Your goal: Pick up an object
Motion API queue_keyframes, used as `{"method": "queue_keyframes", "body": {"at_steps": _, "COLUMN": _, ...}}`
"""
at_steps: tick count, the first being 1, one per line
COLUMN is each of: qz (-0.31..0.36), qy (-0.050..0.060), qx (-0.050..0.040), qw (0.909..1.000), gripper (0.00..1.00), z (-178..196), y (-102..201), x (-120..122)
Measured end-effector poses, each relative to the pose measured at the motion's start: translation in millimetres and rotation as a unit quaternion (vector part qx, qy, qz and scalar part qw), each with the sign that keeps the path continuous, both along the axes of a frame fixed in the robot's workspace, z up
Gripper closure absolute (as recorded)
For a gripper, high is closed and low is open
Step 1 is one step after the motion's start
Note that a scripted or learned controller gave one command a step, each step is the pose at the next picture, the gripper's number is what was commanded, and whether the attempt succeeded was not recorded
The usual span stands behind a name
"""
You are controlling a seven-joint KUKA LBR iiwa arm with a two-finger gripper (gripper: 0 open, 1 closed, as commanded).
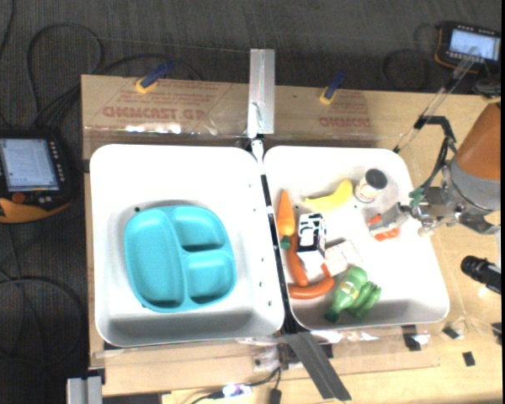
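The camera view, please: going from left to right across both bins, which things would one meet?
Blue divided plate in the left bin → orange carrot at the right bin's left wall → green bottle → small white jar → gripper at the right rim.

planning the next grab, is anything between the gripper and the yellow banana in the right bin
Yes. The gripper sits at the right bin's right side, and the small white jar lies between it and the yellow banana.
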State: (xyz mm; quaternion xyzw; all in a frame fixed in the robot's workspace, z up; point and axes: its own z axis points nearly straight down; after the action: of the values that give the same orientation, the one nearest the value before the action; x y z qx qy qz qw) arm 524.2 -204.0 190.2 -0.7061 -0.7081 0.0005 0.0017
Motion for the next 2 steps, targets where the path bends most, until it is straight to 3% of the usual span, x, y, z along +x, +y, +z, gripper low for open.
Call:
{"method": "queue_keyframes", "body": {"at_steps": 1, "qz": 0.014, "qy": 0.000, "qx": 0.0001, "qw": 0.9999, "gripper": 0.00, "z": -88.3, "y": -2.7, "x": 40.2}}
{"method": "queue_keyframes", "body": {"at_steps": 2, "qz": 0.015, "qy": 0.001, "qx": 0.0002, "qw": 0.9999, "gripper": 1.00, "z": -79.6, "y": -1.6, "x": 40.6}}
